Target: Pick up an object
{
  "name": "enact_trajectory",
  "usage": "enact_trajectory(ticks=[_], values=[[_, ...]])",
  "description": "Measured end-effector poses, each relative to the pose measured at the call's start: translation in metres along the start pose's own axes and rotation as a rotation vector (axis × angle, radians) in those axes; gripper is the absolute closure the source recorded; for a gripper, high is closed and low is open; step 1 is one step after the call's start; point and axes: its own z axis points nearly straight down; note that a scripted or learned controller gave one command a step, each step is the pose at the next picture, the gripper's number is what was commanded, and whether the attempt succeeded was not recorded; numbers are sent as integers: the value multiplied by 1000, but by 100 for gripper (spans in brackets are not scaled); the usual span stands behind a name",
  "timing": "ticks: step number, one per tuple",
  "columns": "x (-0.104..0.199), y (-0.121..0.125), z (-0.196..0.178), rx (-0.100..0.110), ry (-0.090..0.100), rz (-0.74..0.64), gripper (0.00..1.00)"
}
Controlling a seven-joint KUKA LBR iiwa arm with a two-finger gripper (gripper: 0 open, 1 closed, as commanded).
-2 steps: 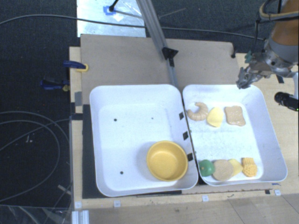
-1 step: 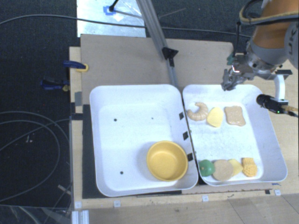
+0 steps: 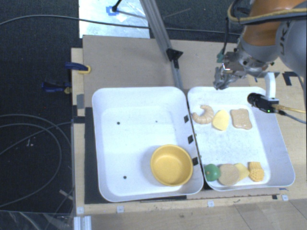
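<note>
Overhead, scene: two shallow white plastic bins sit side by side on a brown board tabletop (image 3: 124,61), their inner rims touching along the middle.
Left bin (image 3: 110,128): holds a round yellow plastic bowl (image 3: 171,164) near its front right corner, close to the front rim and the shared edge; the rest of its floor is bare white.
Right bin (image 3: 283,157): objects lie in two rows with a bare strip of floor between them.
Back row: a curled beige shrimp-shaped toy (image 3: 203,115) near the shared edge, a yellow wedge-shaped piece (image 3: 220,120) just beside it, then a tan flat slab like toast (image 3: 241,119).
Front row: a small green ball (image 3: 211,172) at the front left corner, a round tan disc (image 3: 229,174) touching it, a pale yellow piece (image 3: 242,170) partly under the disc, and a ridged yellow-orange block (image 3: 256,171) toward the right.
Arm: grey with an orange band, reaching in from the right, wrist tilted down and leftward.
Gripper (image 3: 220,83): hangs over the back rim of the right bin, above and apart from the back row.
Jaws: too blurred to tell whether parted or closed; nothing is visible between them.
</note>
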Motion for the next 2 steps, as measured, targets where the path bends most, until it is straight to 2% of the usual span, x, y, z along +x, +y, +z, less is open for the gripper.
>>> enact_trajectory(ticks=[1, 2], values=[[53, 1, -1, 1, 0, 0, 100], [103, 6, 16, 2, 1, 0, 100]])
